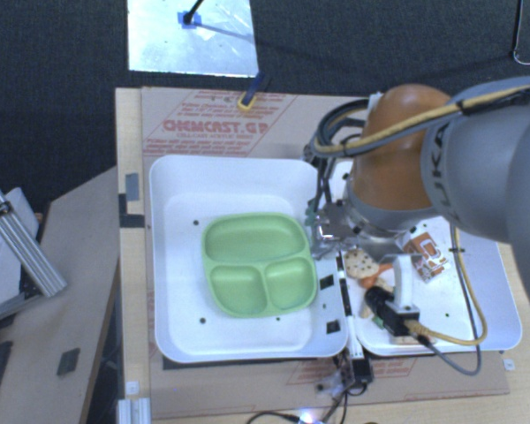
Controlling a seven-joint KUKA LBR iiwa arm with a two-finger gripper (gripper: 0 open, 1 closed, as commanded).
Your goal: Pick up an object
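Observation:
A green divided plate [256, 263] lies flat in the left bin [177, 228]. In the right bin [499, 316] a round speckled cookie-like piece [359, 262] lies by the inner wall, with an orange piece [377, 280] touching it. A red and white packet [427, 256] rests just to their right. My gripper [375, 259] reaches down over these small things, and the grey arm and its orange band hide most of it. I see nothing lifted off the bin floor.
The two bins meet at a narrow divider [343, 294] with black clips. The arm covers the back half of the right bin. A shiny metal sheet [193, 23] lies beyond the bench, and an aluminium rail [18, 237] stands at the left.

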